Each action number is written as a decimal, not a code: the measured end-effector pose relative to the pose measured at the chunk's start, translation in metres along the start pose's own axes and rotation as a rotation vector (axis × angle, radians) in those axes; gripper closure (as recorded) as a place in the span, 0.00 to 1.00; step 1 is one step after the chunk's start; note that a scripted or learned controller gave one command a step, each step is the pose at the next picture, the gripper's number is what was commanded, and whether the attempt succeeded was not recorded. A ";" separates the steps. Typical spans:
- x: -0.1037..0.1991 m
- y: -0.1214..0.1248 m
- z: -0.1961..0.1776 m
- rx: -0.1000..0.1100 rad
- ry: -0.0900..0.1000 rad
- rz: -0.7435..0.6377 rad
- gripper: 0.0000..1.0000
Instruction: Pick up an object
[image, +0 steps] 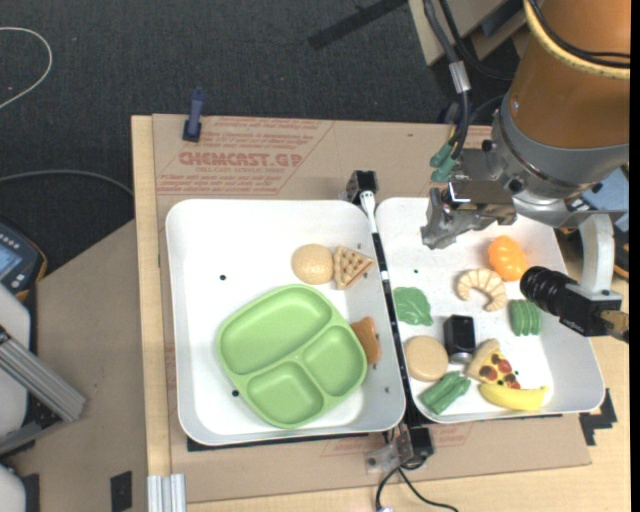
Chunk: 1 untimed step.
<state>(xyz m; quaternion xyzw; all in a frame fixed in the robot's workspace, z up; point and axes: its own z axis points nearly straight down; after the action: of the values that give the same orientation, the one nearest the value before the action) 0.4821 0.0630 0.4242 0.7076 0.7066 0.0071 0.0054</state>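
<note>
Nothing is lifted yet. The gripper (440, 236) hangs over the right bin (575, 395) near its twelve o'clock edge; I cannot tell how its jaws stand. The nearest pickable pieces, an orange (506, 256) and croissant (483, 289), lie toward four o'clock from it, untouched.

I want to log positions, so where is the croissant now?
The croissant lies in the right bin, near its middle, just below the orange and right of a green leaf-shaped piece.
</note>
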 end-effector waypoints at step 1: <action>0.076 -0.003 -0.018 0.013 0.001 -0.010 1.00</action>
<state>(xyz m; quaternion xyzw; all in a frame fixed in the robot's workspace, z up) 0.4791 0.1394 0.4420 0.7039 0.7103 0.0028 0.0006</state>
